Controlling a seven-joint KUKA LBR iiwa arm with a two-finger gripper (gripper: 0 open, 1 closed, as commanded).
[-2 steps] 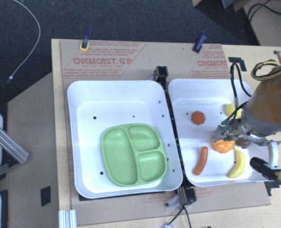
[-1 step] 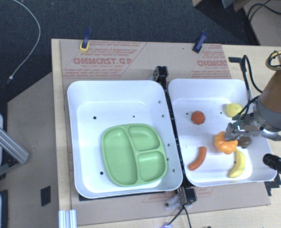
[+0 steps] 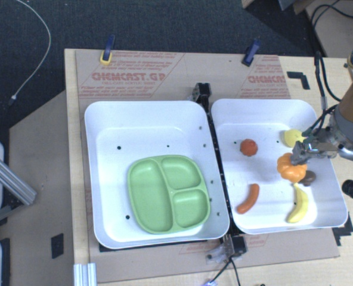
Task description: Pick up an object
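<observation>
Gripper (image 3: 302, 155) hovering over orange fruit (image 3: 291, 169), right bin (image 3: 266, 107), right of frame. Reach step underway. Cannot tell pincer state. Next: descending squarely, closing, lifting.

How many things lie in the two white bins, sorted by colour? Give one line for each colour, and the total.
Green: 1, the divided plate in the left bin.
Red or red-orange: 2, the round fruit and the sausage.
Orange: 1, the fruit beneath the gripper.
Yellow: 2, the banana and the lemon-like piece.
Dark brown: 1, a small piece.
Total: 7.
</observation>
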